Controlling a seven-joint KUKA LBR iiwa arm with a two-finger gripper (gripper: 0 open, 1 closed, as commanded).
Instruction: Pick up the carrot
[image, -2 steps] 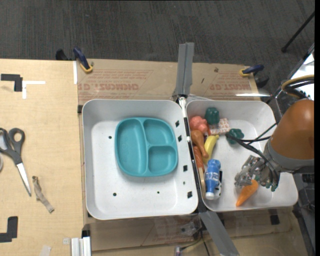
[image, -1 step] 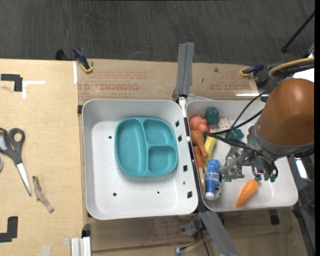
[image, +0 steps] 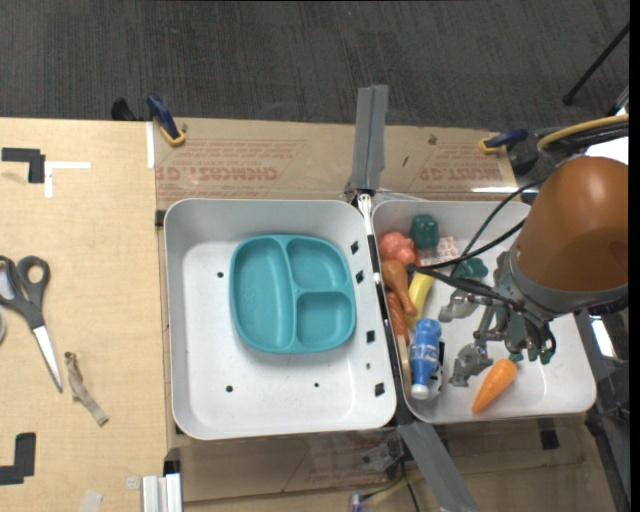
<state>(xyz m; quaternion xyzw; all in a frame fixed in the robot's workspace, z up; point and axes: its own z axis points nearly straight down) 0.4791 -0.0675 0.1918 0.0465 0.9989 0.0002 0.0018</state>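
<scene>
Carrot lies tilted in right bin, toward its 5 o'clock area, leafy end up at 1 o'clock. Gripper hangs right above it, at carrot's 11 o'clock, touching or nearly so; can't tell finger spacing from this angle. Blue bottle sits at carrot's 9 o'clock, and teal divided plate rests in left bin.

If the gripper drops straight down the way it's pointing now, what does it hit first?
Most likely the carrot: the gripper hangs right over its upper end in the right bin. The gap between them is hard to judge from this slanted view.
</scene>
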